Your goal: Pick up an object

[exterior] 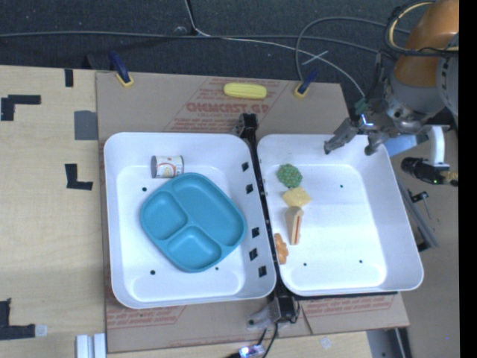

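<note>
Objects available for picking lie in both white bins. In the right bin [373, 222] I see four small toy foods in a column near its left wall: a green broccoli piece [289, 175], a yellow piece [296, 197] just below it, a hot dog [296, 224] lying lengthwise, and a small orange piece [280, 248] against the left wall. In the left bin [123, 200] I see a blue divided plate [192, 221] with three compartments, and a small labelled can [167, 166] lying on its side just beyond the plate; I cannot read its label. The gripper [352, 142] hangs over the right bin's far right corner with its fingers spread and nothing between them, well apart from the toy foods. A yellow banana-shaped toy [244, 90] rests on the cardboard sheet [186, 103] beyond the bins, above red print I cannot read reliably.
</note>
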### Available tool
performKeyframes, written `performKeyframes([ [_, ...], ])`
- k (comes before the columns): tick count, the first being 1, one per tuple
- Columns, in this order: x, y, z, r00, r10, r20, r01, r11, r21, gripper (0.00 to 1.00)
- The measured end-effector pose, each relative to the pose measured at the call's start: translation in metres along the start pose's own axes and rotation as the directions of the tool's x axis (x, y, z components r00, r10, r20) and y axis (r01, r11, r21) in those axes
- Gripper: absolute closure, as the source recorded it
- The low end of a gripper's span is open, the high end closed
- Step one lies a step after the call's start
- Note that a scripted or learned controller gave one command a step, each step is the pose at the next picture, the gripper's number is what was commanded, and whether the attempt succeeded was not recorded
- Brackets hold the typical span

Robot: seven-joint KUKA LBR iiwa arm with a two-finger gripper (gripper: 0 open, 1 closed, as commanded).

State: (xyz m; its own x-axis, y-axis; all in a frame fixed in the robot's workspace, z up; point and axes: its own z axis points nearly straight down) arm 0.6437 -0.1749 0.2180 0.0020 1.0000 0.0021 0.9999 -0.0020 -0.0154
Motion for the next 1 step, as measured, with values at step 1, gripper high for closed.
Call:
performKeyframes([
  [1,0.0005,0.0027,-0.0095,1.000,-0.003,0.003,0.003,1.000,-0.014,0.00],
])
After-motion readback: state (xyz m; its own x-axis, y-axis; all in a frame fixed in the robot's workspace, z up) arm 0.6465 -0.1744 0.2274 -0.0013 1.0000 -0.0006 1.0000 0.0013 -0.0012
